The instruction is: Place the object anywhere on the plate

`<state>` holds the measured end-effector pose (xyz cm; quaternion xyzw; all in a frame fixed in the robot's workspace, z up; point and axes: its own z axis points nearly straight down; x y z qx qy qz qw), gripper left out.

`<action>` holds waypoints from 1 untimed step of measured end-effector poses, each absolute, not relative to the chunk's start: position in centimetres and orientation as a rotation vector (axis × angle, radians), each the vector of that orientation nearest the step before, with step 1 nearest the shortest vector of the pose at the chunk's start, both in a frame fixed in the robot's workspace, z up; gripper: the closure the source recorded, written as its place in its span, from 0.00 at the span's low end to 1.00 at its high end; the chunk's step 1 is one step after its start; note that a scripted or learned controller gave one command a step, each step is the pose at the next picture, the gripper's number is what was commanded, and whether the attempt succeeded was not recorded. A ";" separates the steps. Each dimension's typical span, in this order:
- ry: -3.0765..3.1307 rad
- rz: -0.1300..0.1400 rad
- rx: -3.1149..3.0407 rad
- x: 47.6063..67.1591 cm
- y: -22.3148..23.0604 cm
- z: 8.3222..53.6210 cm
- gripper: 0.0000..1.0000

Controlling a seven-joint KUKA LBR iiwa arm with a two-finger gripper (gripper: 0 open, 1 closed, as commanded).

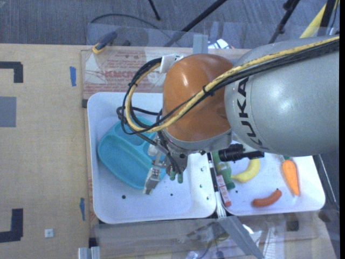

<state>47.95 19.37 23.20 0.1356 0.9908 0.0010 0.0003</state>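
Observation:
A light blue plate [121,155] lies in the left white bin [108,209], partly hidden under the arm. My gripper [163,177] hangs below the orange wrist band, over the plate's right edge and the bin floor beside it. It is open, with one silvery finger [152,178] over the plate's rim and the darker one [175,171] to its right. Bare white bin floor shows between them, so nothing is held. In the right bin [307,204] lie a yellow banana [248,170], an orange carrot [291,177], a red sausage-shaped piece [267,198] and a green object [222,172].
The big grey arm covers the back of both bins. A ridge [213,190] divides the two bins, with a thin red-and-white stick [223,194] lying along it. Cardboard-coloured bench top [43,144] spreads to the left of the bins.

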 end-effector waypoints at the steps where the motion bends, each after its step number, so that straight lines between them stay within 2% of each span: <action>1: 3.109 0.009 0.426 48.1 19.5 24.2 1.00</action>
